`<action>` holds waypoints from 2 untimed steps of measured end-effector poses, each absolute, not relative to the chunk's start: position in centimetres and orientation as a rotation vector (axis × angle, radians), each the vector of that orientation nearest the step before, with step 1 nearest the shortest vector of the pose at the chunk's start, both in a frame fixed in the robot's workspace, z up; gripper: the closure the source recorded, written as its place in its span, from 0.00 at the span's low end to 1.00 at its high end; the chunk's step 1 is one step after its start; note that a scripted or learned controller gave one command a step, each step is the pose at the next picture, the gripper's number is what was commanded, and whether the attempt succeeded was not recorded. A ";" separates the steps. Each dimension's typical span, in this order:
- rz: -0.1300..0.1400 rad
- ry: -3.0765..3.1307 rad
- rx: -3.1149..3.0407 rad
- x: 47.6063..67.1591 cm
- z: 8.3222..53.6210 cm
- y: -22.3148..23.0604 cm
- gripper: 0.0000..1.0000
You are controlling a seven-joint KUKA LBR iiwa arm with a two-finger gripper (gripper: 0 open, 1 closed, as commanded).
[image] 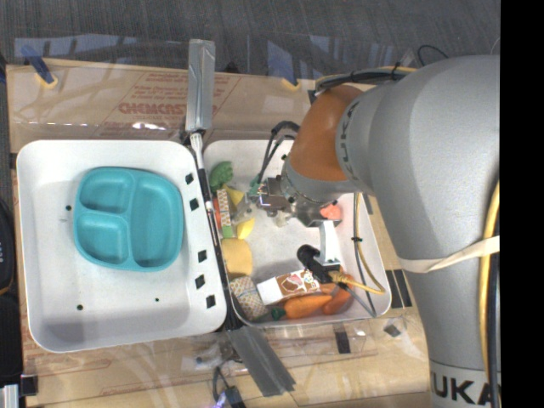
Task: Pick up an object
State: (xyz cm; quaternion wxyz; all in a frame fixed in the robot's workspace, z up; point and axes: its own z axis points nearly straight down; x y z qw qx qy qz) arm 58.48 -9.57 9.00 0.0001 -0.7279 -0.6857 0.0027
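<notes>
Toys [289, 296] crowd right bin [374, 300]; arm [425, 160] perhaps hides some.

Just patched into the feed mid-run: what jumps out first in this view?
The big grey arm with its orange band fills the right side, its pincer down over the right bin. That bin holds a clutter of small items along its left and near edges, including an orange carrot and a yellow piece. In the left bin lies a teal divided plate.
</notes>
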 end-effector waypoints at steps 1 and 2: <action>0.014 -2.153 -2.280 58.5 9.6 -9.5 1.00; 0.005 -2.064 -2.365 63.4 21.3 -7.7 1.00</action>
